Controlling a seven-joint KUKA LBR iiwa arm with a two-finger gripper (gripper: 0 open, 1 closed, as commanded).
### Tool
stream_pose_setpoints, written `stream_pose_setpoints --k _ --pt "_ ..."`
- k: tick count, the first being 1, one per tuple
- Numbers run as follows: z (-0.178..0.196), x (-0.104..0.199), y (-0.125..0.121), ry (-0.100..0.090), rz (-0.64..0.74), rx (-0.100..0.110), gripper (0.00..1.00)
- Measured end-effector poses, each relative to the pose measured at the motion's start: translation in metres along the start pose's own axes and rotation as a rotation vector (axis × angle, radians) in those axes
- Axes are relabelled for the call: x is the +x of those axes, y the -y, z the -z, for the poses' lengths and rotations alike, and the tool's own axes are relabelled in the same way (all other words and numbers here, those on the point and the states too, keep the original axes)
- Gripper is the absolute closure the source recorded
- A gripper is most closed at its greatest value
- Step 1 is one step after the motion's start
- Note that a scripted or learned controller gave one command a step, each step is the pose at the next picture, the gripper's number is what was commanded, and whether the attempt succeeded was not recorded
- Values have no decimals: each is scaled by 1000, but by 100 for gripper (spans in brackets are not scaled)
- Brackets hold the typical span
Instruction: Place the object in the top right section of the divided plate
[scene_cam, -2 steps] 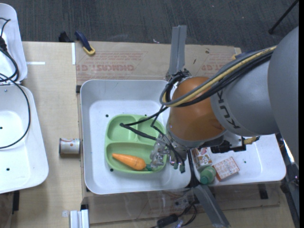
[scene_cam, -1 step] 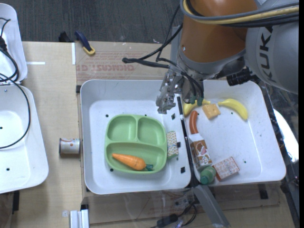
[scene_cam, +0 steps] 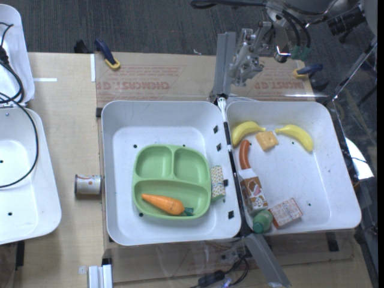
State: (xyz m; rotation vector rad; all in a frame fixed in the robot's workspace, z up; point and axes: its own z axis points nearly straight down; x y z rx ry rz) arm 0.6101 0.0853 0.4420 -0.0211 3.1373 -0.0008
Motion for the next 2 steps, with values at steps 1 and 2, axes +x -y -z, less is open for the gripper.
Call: stream_pose_setpoints --k 1,2 --pt "0 42 -22 -3 73 -1 100" --pt "-2 0 7 -2 -275 1 100"
